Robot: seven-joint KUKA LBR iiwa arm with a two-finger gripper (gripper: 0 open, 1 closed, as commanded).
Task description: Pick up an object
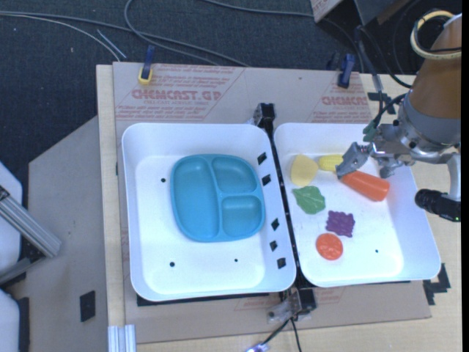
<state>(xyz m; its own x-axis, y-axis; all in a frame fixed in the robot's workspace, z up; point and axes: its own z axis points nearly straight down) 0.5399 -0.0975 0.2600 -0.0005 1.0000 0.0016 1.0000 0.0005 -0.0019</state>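
My gripper (368,165) hangs over the upper part of the right bin (418,259), with the grey arm and its orange band coming in from the right. Its fingers stand open, one finger (350,160) by the yellow pieces and the other near the orange carrot (366,185). The carrot lies slanted just below the fingertips, and nothing is held between them. A yellow lemon-like piece (303,169) and a smaller yellow piece (329,162) lie to the gripper's left. A green leafy piece (310,199), purple grapes (340,223) and a red-orange tomato (330,247) lie lower in the bin.
The left bin (146,262) holds a blue divided plate (217,196). A black divider with clips (274,196) runs between the bins. Bare white floor shows in the right bin's lower right.
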